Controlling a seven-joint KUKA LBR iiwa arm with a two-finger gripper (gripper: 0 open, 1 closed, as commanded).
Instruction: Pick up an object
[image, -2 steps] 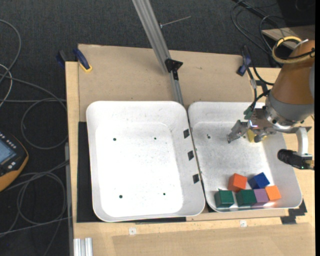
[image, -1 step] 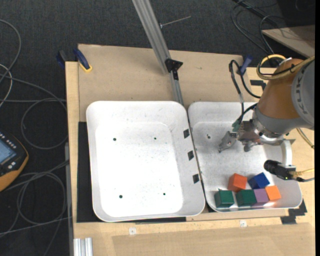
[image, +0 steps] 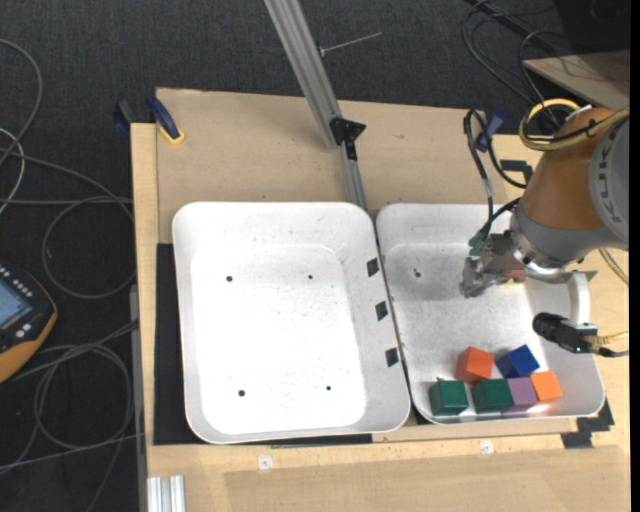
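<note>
While the arm (image: 570, 190) leans in from the right, the gripper (image: 478, 278) hangs over the upper middle of the right bin (image: 430, 230), pointing down at bare white floor. Nothing sits between its tips, and from this slant I cannot tell whether it is apart or together.

Below the gripper, toward the near wall, the blocks huddle in the bin's lower corner: a red-orange block (image: 476, 364) closest to it, a blue block (image: 520, 359) off to its lower right, then a row along the wall of a green block (image: 449, 397), a second green block (image: 491, 396), a purple block (image: 522, 392) and an orange block (image: 545, 385). They touch one another, probably pushed or slid into that corner, which leaves little room for a finger between them.

Well to the gripper's left lies the left bin (image: 200, 240).

As for pose, the wrist bends downward, orange band above, forearm crossing the bin's far right corner. My judgement: the pick is not yet made, and the red-orange block looks like the most reachable target.
</note>
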